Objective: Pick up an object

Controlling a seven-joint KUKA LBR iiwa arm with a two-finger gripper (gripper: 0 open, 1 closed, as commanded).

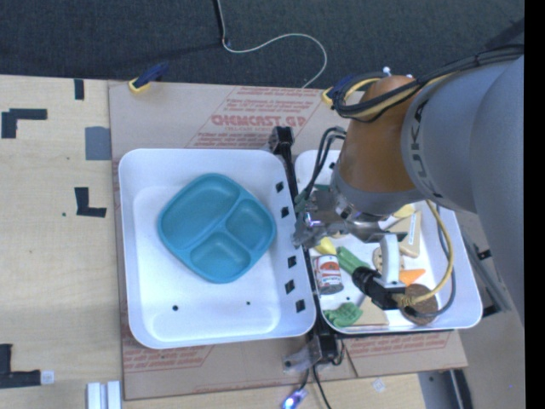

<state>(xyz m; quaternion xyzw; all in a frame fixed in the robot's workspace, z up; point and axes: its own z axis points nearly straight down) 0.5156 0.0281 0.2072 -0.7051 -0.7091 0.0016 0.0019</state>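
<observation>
**Objects crowd the right bin under the arm**

Objects sit jumbled in the right bin [464,309]: we see a small can [329,274], a green piece [345,315], an orange piece [412,275] and a brown item [419,298]. Above them hangs the arm [400,156]; its gripper [313,226] is near the bins' divider, and we cannot tell its grip. Left, a blue divided plate [216,227] lies in the left bin [145,228].
</observation>
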